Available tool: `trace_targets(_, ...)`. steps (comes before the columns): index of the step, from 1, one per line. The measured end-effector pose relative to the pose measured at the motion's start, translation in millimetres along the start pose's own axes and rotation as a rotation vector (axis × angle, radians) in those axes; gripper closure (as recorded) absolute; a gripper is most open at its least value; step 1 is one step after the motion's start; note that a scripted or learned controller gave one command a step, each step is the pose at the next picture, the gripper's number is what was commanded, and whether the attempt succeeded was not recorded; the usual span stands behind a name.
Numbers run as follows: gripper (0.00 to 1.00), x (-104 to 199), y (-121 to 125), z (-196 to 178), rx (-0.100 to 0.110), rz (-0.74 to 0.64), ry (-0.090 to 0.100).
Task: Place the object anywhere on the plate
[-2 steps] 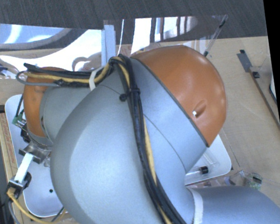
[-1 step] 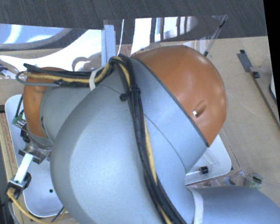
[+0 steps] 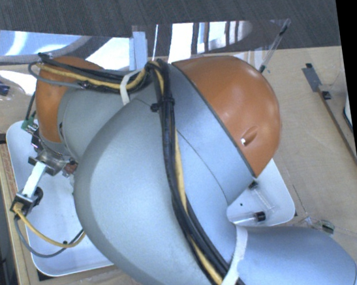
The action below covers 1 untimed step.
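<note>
A: Up close, arm [image 3: 172, 192] across nearly everything. Past it, small pen-like thing [image 3: 250, 217] at corner of right bin [image 3: 280, 197].
B: Farther left, gripper [image 3: 53, 161] low in left bin [image 3: 27, 192] — clenched or released, cannot tell. Object and plate: hidden behind arm. Probably mid-pick — calls next for lifting clear, checking the catch.

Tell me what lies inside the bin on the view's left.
Along its left and near edges the bin shows bare white floor. The arm covers the rest of it, so what lies there cannot be told.
</note>
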State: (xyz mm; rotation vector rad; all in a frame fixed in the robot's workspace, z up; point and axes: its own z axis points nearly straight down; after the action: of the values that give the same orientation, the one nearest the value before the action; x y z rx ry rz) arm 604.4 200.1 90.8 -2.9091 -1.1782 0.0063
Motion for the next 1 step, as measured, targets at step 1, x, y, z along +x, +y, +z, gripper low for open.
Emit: trace_targets(1, 0.0, 12.7, 43.7, -44.5, -0.001, -0.12, 0.002)
